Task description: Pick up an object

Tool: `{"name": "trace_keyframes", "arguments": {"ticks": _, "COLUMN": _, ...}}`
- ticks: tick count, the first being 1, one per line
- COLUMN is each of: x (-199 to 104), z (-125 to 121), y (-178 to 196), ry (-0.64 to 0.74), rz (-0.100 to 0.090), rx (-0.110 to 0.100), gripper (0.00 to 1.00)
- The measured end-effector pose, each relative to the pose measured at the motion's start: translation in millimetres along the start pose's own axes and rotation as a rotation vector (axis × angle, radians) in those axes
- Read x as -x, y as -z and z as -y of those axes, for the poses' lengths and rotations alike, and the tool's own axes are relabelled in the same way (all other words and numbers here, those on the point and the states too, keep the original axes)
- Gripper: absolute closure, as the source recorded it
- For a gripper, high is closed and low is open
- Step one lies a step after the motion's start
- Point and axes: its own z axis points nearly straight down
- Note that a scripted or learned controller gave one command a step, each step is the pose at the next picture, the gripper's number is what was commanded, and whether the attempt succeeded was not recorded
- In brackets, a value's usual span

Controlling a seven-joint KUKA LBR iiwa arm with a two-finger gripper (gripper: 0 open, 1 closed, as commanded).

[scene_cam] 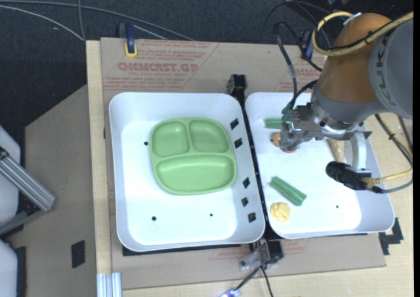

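Note:
My gripper (pixel 289 141) hangs low over the upper left part of the right bin (pixel 367 220). A small orange piece (pixel 277 138) shows at its left edge, touching or just beside the fingertips. A thin green strip (pixel 273 122) lies just above the gripper near the bin's far wall. A chunky green block (pixel 288 190) rests at a slant in the lower middle of the right bin. A small pale yellow lump (pixel 280 210) sits near the bin's front wall. The arm hides whatever lies under the wrist.
The left bin (pixel 131 217) holds a green three-compartment plate (pixel 193 156). A black divider with clips (pixel 246 158) separates the two bins. A black fitting on a cable (pixel 348 176) hangs over the right bin's right half. Cardboard surrounds both bins.

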Motion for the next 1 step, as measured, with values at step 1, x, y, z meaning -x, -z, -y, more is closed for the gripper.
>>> {"name": "trace_keyframes", "arguments": {"ticks": 1, "x": -58.9, "z": 0.1, "y": 4.2, "ry": 0.002, "rz": 0.0, "rx": 0.003, "gripper": 1.0}}
